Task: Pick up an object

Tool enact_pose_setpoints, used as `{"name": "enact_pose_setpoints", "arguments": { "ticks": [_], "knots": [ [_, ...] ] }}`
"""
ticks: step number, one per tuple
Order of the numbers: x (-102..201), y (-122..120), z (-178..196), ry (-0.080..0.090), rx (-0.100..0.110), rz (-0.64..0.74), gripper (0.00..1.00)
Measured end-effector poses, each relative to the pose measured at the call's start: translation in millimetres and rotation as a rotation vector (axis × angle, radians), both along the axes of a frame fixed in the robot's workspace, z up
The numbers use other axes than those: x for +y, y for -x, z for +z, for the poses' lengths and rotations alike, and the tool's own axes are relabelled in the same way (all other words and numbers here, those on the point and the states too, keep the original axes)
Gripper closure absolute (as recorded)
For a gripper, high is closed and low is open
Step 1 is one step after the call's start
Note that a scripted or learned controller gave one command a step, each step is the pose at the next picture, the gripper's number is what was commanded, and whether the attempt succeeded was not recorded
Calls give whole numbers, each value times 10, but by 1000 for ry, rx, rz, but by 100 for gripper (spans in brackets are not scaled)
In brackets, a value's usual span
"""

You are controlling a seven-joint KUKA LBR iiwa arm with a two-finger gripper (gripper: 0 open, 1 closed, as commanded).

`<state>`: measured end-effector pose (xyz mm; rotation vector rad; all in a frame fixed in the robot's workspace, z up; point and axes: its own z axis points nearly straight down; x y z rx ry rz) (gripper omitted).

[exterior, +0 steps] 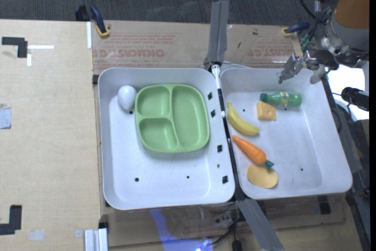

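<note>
The right bin (311, 150) holds a green bottle (281, 99) lying on its side, an orange-yellow block (266, 111), a banana (241, 120), a carrot (251, 150) and a flat yellow piece (262, 177). My gripper (303, 72) hangs over the bin's far right corner, above and slightly right of the bottle. Its fingers are spread open with nothing between them.
The left bin (164, 185) holds a green divided plate (173, 117) and a white ball (126, 97) at its far left. A grey divider bar (218, 26) runs between the bins at the back. Cables (311, 3) hang near the arm.
</note>
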<state>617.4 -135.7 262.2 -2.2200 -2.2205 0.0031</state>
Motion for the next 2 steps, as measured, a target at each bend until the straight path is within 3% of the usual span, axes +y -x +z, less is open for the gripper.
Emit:
{"name": "enact_pose_setpoints", "arguments": {
  "ticks": [1, 2],
  "knots": [
    [375, 356, -1617, 1, -17, 147, 0],
    [316, 10, -1685, 1, -6, 84, 0]
  ]
}}
